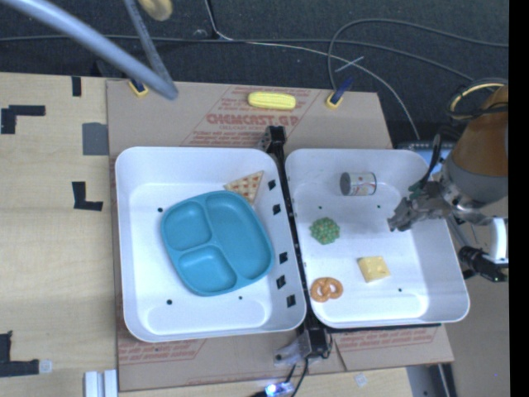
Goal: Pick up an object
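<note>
Brown cardboard covers the wooden tabletop, and two white bins stand on it side by side. Inside the left bin lies a blue divided plate, with a waffle-like wedge at its upper edge. Inside the right bin are a small can lying on its side, a green broccoli piece, a yellow cheese block and a pretzel. A yellow corn cob rests on the cardboard behind the bins. The gripper is low over the right side of the right bin, apart from all objects; whether its jaws are spread or pressed together, I cannot tell.
</note>
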